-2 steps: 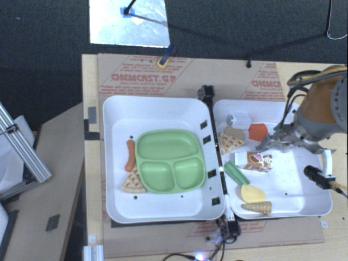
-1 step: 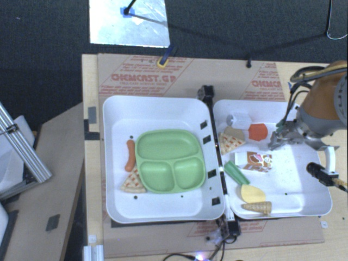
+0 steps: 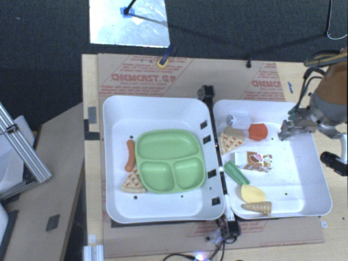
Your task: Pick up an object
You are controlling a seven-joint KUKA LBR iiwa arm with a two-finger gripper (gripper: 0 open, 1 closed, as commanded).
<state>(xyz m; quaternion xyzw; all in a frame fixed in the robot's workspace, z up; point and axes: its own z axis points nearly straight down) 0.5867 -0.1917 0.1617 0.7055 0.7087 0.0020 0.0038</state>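
Note:
The right bin (image 3: 304, 167) holds several toy foods: a red-orange piece (image 3: 258, 131), a waffle (image 3: 230, 142), a printed white packet (image 3: 256, 160), a green pickle-like piece (image 3: 236, 173), a yellow piece (image 3: 253, 193) and an ice-cream cone (image 3: 256, 206). A clear cup (image 3: 237, 119) lies at the bin's back left. My gripper (image 3: 287, 130) hangs at the right bin's back right, just right of the red-orange piece and apart from it. Nothing shows between its fingers.
The left bin (image 3: 117, 124) carries a green divided plate (image 3: 168, 160), a hot dog sausage (image 3: 130, 154) and a pizza slice (image 3: 132, 181). A black divider (image 3: 213, 145) runs between the bins. A metal sheet (image 3: 129, 14) lies beyond the bench.

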